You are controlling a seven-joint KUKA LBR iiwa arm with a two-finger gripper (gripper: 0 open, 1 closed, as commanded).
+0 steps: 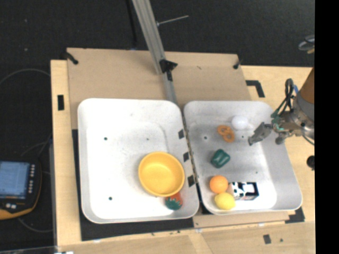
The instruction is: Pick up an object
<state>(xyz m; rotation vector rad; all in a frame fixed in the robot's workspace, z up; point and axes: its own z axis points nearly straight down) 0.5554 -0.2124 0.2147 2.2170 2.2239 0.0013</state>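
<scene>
The right bin (pixel 275 163) holds a white ball (pixel 241 122), a small orange ring-shaped piece (pixel 226 133), a dark green block (pixel 220 158), an orange (pixel 218 184), a lemon (pixel 224 201) and a black-and-white box (pixel 244 190). My gripper (pixel 269 135) hangs over the right bin's upper right part, to the right of the white ball and the orange ring. It is open, with nothing between its fingers. It touches none of the objects.
The left bin (pixel 106 142) holds a yellow bowl (pixel 161 173) with a small red-and-green object (pixel 174 201) at its front edge. A grey metal pole (pixel 153 36) slants up from between the bins. A handheld screen unit (pixel 16 187) lies at far left.
</scene>
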